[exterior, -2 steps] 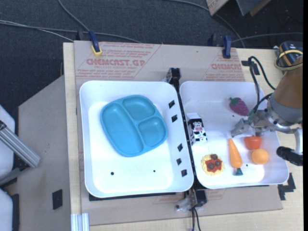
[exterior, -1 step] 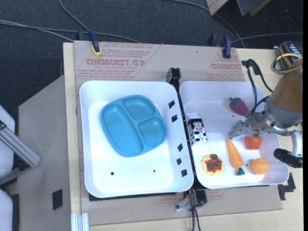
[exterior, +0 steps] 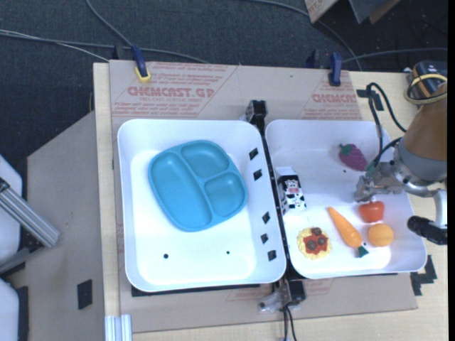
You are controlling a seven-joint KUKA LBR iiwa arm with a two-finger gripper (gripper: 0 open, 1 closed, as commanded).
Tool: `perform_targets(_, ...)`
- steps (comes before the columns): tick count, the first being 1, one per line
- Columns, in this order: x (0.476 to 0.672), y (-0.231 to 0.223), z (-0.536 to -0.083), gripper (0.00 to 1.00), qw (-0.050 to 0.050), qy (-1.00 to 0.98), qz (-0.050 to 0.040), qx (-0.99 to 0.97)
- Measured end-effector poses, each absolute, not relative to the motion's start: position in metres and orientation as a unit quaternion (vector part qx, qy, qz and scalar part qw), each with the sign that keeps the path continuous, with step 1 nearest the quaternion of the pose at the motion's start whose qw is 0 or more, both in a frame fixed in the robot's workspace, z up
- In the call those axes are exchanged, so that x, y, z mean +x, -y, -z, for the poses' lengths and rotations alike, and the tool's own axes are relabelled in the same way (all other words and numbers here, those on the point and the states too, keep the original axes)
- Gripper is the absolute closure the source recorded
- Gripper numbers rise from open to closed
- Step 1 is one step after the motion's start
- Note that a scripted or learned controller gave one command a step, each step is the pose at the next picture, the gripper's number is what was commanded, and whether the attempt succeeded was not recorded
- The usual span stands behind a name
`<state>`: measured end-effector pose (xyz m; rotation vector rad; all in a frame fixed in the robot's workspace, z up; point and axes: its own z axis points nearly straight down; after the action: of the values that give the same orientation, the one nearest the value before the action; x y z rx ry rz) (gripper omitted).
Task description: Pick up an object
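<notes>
The right bin [exterior: 313, 130] holds several toy foods. A red tomato [exterior: 372, 212] lies near its right side, with my gripper [exterior: 371, 192] low and just behind it, touching or nearly touching its top. An orange fruit [exterior: 380, 235] sits just in front of the tomato. An orange carrot [exterior: 345, 227] lies slanted to the left of both. A small pizza [exterior: 314, 241] rests near the front left corner. A purple berry [exterior: 352, 156] lies behind and to the left of the gripper. A black-and-white carton [exterior: 290, 190] stands by the left wall.
The left bin [exterior: 192, 261] holds a blue divided plate [exterior: 197, 185] in its back half. The grey arm [exterior: 426, 148] comes in over the right bin's right rim. Cables and clamps lie along the bench's back edge.
</notes>
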<state>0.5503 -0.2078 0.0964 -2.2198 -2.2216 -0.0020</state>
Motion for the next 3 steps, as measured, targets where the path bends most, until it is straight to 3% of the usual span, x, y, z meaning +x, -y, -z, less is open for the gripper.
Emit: perform_targets(3, 0.554, 0.200, -0.254, 1.00, -0.004, 0.708, 0.0018, -0.706)
